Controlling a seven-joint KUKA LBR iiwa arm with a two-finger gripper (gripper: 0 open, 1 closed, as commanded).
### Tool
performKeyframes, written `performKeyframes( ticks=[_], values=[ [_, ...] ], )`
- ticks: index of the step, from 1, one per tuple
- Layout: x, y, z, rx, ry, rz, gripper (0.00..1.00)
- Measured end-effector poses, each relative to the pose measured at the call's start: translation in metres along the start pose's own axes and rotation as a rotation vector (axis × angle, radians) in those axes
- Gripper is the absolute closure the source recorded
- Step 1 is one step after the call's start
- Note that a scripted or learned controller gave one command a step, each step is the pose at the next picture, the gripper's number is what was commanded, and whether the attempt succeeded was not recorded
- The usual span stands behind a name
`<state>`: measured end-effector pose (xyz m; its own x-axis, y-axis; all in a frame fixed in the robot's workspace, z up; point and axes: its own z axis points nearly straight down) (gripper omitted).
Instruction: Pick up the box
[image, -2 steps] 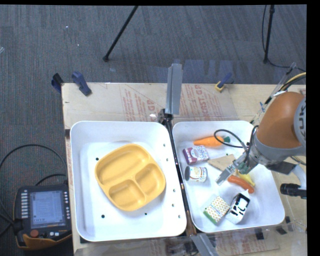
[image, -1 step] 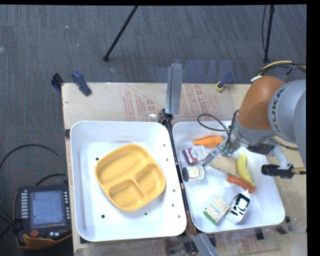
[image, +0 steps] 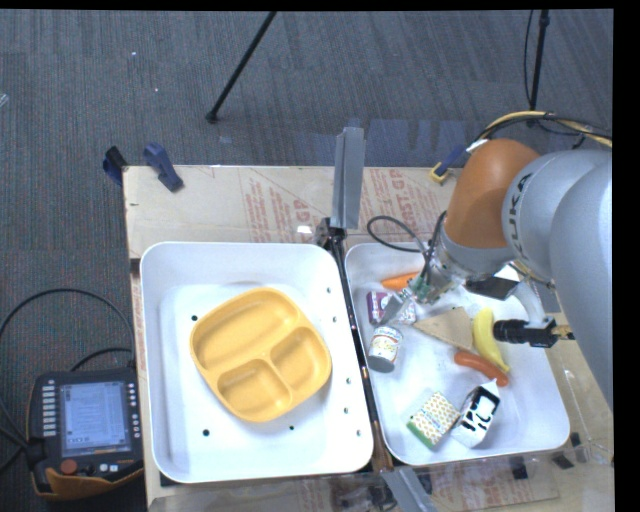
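At the lower left of the frame a teach pendant (image: 83, 418) with a lit screen lies on the carpet, its black cable looping above it. The left bin (image: 165, 300) holds a yellow divided plate (image: 261, 353), lying flat near the bin's middle. A grey upright post (image: 349, 180) rises at the far edge between the two bins.

In the right bin (image: 540, 425), toward its left wall, a small purple packet (image: 377, 305) lies just above a small jar (image: 384, 346). The gripper (image: 425, 286) reaches down into the upper middle of this bin, just beside an orange carrot (image: 401, 281); whether its fingers are spread or closed cannot be told. A tan wedge (image: 447, 328) lies right of the jar, with a yellow banana (image: 486, 338) beside it and a red-orange sausage (image: 480, 364) below. The box (image: 434, 418), green-and-white patterned, lies near the bin's lower edge, well apart from the gripper, touching a black-and-white carton (image: 478, 415) on its right.
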<state>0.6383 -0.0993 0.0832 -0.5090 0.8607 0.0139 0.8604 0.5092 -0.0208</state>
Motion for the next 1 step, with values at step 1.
performKeyframes(
  ticks=[1],
  values=[
    [0.0253,-0.0203,-0.0012,-0.017,-0.006,0.407,0.00]
  ],
)
